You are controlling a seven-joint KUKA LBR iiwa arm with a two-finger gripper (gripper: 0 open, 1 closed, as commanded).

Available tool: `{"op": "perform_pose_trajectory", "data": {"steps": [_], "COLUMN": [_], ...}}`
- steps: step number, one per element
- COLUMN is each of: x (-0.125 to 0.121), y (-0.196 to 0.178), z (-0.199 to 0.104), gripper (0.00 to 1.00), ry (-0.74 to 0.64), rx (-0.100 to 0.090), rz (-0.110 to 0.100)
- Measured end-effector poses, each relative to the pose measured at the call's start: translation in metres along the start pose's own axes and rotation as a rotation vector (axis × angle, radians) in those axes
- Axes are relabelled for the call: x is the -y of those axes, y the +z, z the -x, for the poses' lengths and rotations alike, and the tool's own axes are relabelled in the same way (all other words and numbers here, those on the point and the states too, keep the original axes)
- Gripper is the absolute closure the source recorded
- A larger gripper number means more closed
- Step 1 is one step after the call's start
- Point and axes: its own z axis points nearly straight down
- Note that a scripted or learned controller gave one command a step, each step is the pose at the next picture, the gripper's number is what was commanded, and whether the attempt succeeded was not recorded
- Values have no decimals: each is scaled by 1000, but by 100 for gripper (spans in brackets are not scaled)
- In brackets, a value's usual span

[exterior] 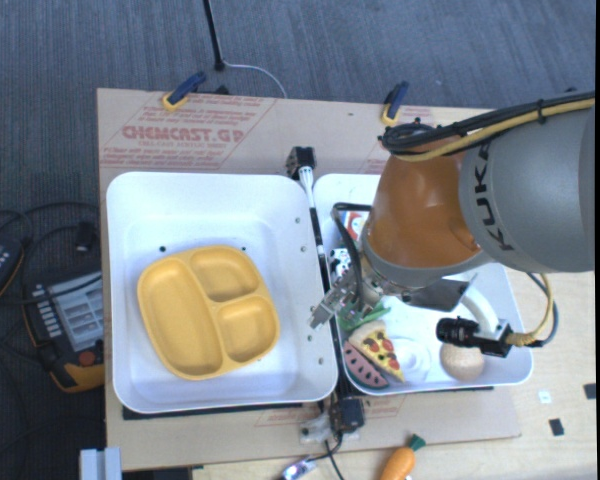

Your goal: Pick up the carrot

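Carrot, small, orange, green-topped (399, 462), lay on tabletop (540, 428) outside right white bin (500, 373), near front edge. Jaws (342, 303) hovered low inside that bin; spread impossible to tell. Reach step pending; next needed travel toward carrot.

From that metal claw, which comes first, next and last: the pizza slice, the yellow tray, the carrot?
Measured from the gripper in the camera view:
1. Pizza slice, just below it in the right bin.
2. Yellow tray, across the divider in the left bin.
3. Carrot, outside the bins, on the bench's front edge.
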Motion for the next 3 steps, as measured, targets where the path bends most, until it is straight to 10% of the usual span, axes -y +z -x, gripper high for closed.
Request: {"op": "perform_pose_trajectory", "data": {"steps": [1, 2, 3], "x": [-55, -61, -99], "y": [16, -40, -12], "z": [-57, -62, -103], "gripper": [100, 100, 100], "ry": [60, 491, 605], "rx": [0, 1, 0], "rz": [-1, -1, -3]}}
